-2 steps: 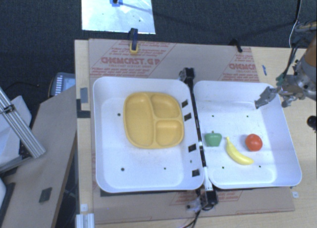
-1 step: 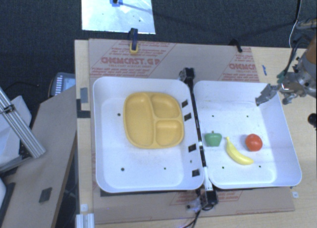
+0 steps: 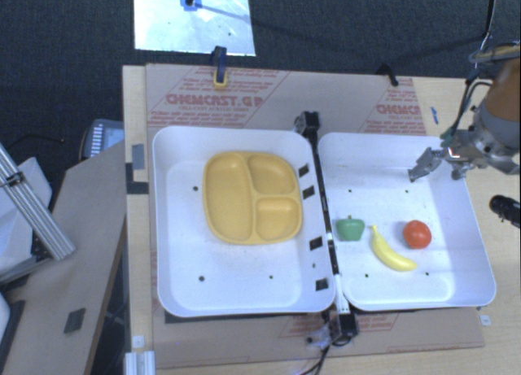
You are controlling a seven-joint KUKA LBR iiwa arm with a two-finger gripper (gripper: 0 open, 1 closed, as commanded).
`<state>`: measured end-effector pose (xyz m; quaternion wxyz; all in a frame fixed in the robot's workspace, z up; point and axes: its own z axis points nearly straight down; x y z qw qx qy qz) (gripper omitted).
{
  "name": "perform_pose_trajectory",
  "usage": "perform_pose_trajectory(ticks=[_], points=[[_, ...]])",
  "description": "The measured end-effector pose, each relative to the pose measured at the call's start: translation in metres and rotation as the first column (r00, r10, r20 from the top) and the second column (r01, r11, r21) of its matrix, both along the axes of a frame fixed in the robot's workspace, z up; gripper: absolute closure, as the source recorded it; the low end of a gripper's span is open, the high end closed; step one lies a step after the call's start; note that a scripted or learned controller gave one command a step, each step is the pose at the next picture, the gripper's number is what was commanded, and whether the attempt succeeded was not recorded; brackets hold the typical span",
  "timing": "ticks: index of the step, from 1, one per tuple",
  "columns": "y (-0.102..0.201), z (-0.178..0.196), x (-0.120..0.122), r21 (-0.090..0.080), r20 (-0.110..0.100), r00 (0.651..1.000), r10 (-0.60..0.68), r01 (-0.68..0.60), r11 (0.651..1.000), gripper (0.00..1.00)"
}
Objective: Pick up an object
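Your candidates for picking all lie in the right bin point(image 3: 468, 227), toward its near half: a green pepper-shaped toy point(image 3: 350, 228) sits close to the divider between the bins, a yellow banana point(image 3: 391, 252) lies just to its right at a slant, and a red tomato-like ball point(image 3: 417, 234) rests just right of the banana's upper end. The three are near one another but you can see white floor between the pepper and the banana, and between the banana and the red ball. None of them is touched by anything. Look up and to the right from them and you find the end effector point(image 3: 440, 163) over the far right part of the same bin, well apart from the three toys, with its two grey fingers point(image 3: 421, 165) spread apart and nothing between them. Behind it the grey arm point(image 3: 498, 133) comes in from the right edge, with its orange band point(image 3: 506, 89) above the wrist. In the left bin point(image 3: 175, 284) a yellow divided plate point(image 3: 251, 198) with three compartments lies roughly at the centre. Both bins rest on a sheet of printed cardboard point(image 3: 269, 93) on the desk point(image 3: 89, 227), and a yellow-and-black clamp point(image 3: 220, 68) grips the cardboard's far edge.
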<state>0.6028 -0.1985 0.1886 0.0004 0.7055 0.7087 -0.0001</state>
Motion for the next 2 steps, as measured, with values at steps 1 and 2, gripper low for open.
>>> perform_pose_trajectory(ticks=[1, 2], points=[[0.007, -0.055, 0.008, 0.001, -0.001, 1.0, 0.002, -0.002, 1.0, 0.0], [0.007, -0.107, 0.008, 0.001, -0.001, 1.0, 0.001, -0.001, 1.0, 0.0]])
